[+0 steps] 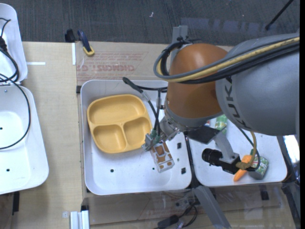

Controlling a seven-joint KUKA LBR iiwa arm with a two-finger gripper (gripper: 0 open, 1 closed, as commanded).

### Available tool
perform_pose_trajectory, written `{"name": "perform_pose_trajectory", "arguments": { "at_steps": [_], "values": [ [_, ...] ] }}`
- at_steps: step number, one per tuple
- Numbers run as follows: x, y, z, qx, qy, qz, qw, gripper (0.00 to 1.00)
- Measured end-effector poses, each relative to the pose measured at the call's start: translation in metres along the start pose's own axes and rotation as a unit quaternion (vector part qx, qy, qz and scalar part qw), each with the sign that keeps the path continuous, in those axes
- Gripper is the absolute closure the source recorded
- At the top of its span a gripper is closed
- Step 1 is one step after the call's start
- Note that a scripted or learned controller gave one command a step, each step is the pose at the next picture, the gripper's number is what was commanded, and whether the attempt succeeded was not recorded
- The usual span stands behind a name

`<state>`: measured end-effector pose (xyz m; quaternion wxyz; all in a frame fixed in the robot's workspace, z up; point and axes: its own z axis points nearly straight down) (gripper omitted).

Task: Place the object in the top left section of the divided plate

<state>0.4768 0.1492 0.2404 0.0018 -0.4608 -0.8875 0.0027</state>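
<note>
A yellow divided plate (91,124) lies in the left bin (102,178), toward its back left, with one large section at the back and two smaller ones in front. My gripper (155,144) hangs just off the plate's front right corner, under the orange wrist band (195,80). A small pale piece with brown squares (164,158) sits right below the gripper on the bin floor. Whether the gripper touches or holds it is unclear.
The right bin (212,178) holds an orange carrot-like piece (241,169), a green-and-white packet (260,166) and another green-white item (219,123) half under the arm. A white fixture with black cables (14,128) stands at the far left. A yellow-blue clamp (86,45) lies on the cardboard behind.
</note>
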Motion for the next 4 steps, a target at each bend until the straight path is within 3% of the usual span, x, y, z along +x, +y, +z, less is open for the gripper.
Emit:
{"name": "perform_pose_trajectory", "arguments": {
  "at_steps": [1,2,3,4],
  "values": [
    [-0.002,0.000,-0.008,0.001,0.000,0.002,1.0000,1.00],
    [-0.062,0.062,-0.019,-0.002,-0.001,-0.060,0.9982,1.00],
    [-0.037,0.042,0.020,0.000,0.000,0.065,0.9979,1.00],
    [-0.013,0.073,-0.028,-0.003,-0.001,-0.063,0.9980,1.00]
  ]
}}
